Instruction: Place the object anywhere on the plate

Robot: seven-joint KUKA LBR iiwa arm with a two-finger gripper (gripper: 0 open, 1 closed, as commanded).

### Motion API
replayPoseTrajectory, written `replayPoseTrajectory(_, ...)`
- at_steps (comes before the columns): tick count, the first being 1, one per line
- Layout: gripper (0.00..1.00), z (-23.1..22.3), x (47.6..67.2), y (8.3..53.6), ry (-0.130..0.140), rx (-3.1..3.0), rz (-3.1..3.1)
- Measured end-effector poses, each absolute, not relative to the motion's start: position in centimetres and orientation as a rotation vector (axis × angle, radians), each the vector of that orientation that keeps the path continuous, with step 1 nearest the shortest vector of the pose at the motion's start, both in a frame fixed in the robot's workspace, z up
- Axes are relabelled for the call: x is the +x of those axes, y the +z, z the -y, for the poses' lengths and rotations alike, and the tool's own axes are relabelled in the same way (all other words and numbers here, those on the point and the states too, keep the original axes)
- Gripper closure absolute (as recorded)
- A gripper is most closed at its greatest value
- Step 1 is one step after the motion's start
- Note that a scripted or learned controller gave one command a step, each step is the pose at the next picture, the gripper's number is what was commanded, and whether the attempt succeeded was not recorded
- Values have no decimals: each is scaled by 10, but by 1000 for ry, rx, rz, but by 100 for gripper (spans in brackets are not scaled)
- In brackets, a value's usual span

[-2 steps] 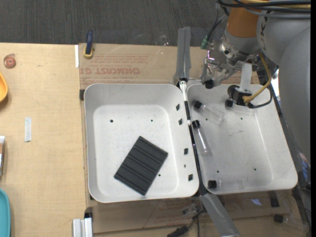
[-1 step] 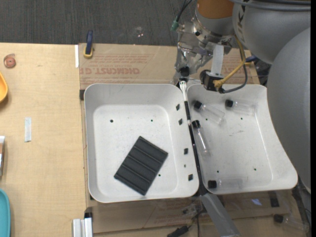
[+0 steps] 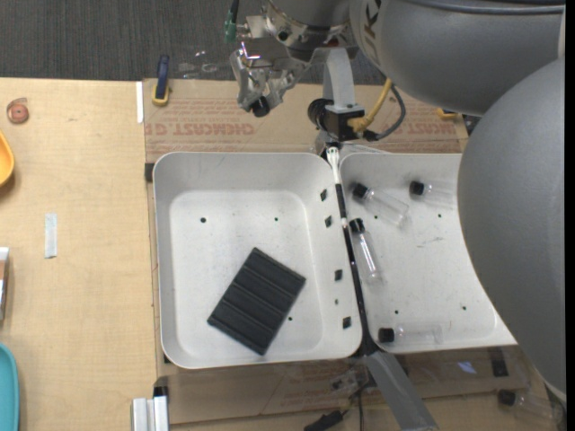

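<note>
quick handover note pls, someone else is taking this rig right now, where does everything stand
Pincer: up above the far edge of the left bin, over the cardboard, nothing seen between its fingers; open or shut can't be told.
Plate: the dark ribbed slab lying flat and askew in the left bin, nothing on it.
Objects: clear tubes with black caps lie in the right bin, one beside the divider, two nearer the far wall, one by the near edge.
Done: nothing placed yet.
Left: pick a tube from the right bin, carry it across, set it on the plate.

Bright even light, soft shadows
</note>
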State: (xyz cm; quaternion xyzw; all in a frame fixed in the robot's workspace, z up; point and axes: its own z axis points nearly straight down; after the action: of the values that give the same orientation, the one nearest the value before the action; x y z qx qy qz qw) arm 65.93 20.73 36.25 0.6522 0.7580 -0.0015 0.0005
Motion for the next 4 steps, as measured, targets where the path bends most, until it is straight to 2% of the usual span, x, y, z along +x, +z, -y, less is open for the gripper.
replayPoseTrajectory(1,100,-223,659,294,-5,1719,-2630)
replayPoseTrajectory(2,100,-197,637,401,-5,1594,-2707)
replayPoseTrajectory(3,100,-197,638,408,-9,1592,-2707)
replayPoseTrajectory(4,100,-147,571,354,-4,1069,-2956)
